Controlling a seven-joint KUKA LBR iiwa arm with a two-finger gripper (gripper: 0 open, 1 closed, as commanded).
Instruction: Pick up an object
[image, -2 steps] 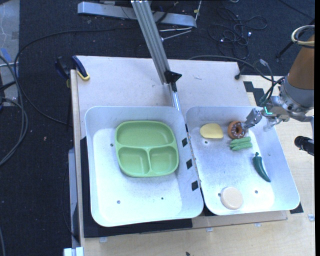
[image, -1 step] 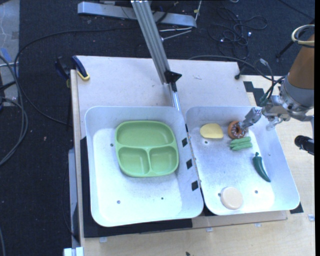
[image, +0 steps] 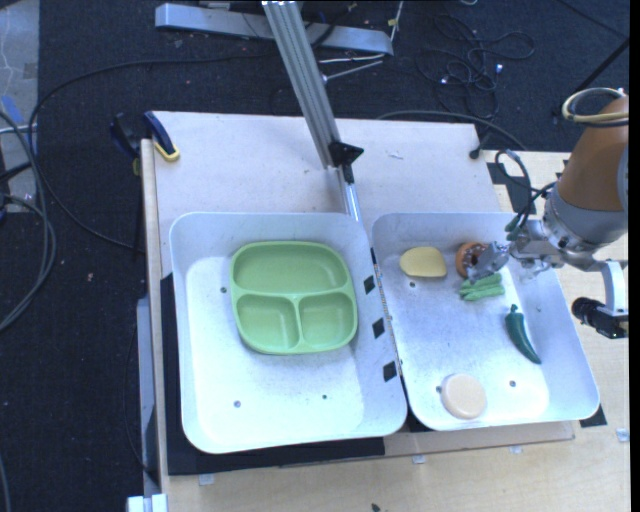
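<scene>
The right bin (image: 560, 300) holds several small items. A yellow lump (image: 423, 262) lies at its back left, and an orange-red piece (image: 466, 256) sits just to the right of it. A light green pod bunch (image: 481, 289) lies in front of that piece. A dark green pepper (image: 522, 334) rests near the right wall, and a round beige disc (image: 464, 395) sits at the front. My gripper (image: 491, 262) reaches in from the right, low at the back of this bin. It is right beside the orange-red piece and just above the pod bunch.
In the left bin (image: 200, 400) lies a light green divided plate (image: 295, 297). A slanted metal pole (image: 312, 85) rises behind the bins. The grey arm with its orange band (image: 592, 175) hangs over the right bin's far right corner.
</scene>
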